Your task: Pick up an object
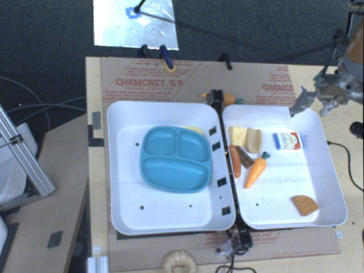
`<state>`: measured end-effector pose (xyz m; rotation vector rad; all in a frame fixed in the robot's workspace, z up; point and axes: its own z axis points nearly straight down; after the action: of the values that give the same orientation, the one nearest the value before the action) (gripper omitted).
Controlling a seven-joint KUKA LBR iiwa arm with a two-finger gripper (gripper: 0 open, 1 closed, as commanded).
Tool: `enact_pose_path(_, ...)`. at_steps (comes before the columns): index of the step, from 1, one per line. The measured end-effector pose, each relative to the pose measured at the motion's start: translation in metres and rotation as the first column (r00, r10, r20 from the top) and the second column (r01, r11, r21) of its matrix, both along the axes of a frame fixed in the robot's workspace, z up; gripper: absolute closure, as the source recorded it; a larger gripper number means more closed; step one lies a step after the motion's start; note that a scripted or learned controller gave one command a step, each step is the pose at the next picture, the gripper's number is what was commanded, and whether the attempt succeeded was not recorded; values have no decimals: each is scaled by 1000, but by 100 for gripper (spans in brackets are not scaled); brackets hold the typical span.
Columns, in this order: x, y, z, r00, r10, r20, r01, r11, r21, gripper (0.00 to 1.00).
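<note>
rope ring front edge | cardboard bench | dark carpet | claw released

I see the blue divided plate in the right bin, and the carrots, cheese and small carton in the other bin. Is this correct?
Not quite. The camera view shows the blue divided plate in the left bin, not the right one. The carrots, cheese and small carton lie in the right bin.
</note>
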<state>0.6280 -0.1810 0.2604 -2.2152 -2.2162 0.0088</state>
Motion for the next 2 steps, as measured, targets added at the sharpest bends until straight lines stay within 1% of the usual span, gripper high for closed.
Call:
enact_pose_path(1, 2, 1, 7, 1000, 3, 12, -3, 1000, -2, 0)
enact_pose_path(2, 3, 0, -54, 1000, 1, 10, -1, 1000, -2, 0)
